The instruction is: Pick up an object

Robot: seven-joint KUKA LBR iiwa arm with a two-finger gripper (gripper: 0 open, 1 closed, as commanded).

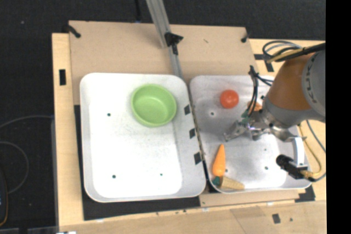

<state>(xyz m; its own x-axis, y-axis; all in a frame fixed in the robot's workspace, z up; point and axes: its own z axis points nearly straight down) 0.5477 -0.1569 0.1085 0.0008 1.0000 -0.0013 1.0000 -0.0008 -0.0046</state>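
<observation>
Claw (235, 132): low over the right bin (285, 181), about mid-floor; from above its fingers merge into one dark metal shape, so I cannot tell whether they are spread or pressed together, and nothing is visibly pinched.
Orange ball (230, 98): just behind the claw, toward the bin's far wall, apart from it.
Carrot (219, 160): just in front of the claw and slightly left, lying lengthwise near the bin's left wall, its green end touching or nearly touching a pale wedge-shaped piece (232, 184).
Green bowl (154, 105): well to the claw's left, in the left bin (104, 183).
Risk, bare floor: the claw sits between ball and carrot; closing here would likely catch nothing.
Risk, ball: round and free, it could roll off if a finger nudges it.
Risk, carrot: close to the wall, so a finger may strike the rim; the taper may slip.
Risk, cables (282, 51): loops hang by the wrist and could snag.
</observation>
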